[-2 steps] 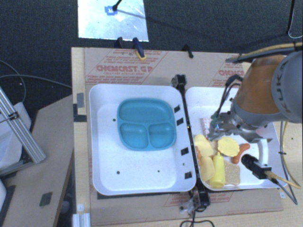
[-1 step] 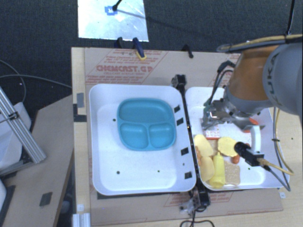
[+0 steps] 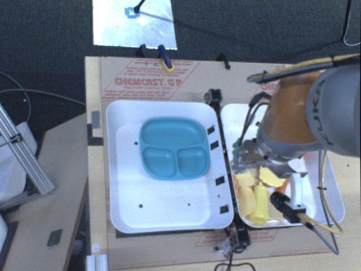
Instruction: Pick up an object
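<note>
Grey, orange-banded robot arm [image 3: 307, 114] hangs low over yellow plastic food pieces [image 3: 255, 193] in the right white bin [image 3: 337, 205], nothing visibly lifted and the pick seemingly undone.

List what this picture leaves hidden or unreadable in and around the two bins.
- Gripper: the arm's wrist sits over it in the camera view, so its fingers' state is unreadable.
- Right bin: the arm covers most of its upper floor.
- Yellow pieces: piled together and partly under the wrist, so count and kind are unclear.
- Orange object: only a sliver shows.
- Blue tray in the left bin: fully visible.
</note>
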Tool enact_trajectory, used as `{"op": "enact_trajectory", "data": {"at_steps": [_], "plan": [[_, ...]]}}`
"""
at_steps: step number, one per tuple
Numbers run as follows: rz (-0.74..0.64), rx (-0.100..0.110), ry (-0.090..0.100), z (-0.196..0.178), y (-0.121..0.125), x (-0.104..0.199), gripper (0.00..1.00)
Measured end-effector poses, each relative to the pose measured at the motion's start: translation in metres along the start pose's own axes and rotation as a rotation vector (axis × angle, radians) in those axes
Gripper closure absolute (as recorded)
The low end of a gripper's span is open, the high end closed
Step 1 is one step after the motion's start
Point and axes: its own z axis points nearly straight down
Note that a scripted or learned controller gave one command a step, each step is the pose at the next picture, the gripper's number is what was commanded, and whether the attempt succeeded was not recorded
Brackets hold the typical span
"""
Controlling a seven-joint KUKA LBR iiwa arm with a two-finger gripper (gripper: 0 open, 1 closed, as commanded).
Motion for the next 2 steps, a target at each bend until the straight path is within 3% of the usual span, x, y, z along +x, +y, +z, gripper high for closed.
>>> {"op": "enact_trajectory", "data": {"at_steps": [2], "plan": [[-0.005,-0.003,0.001,0.017,-0.011,0.138,1.00]]}}
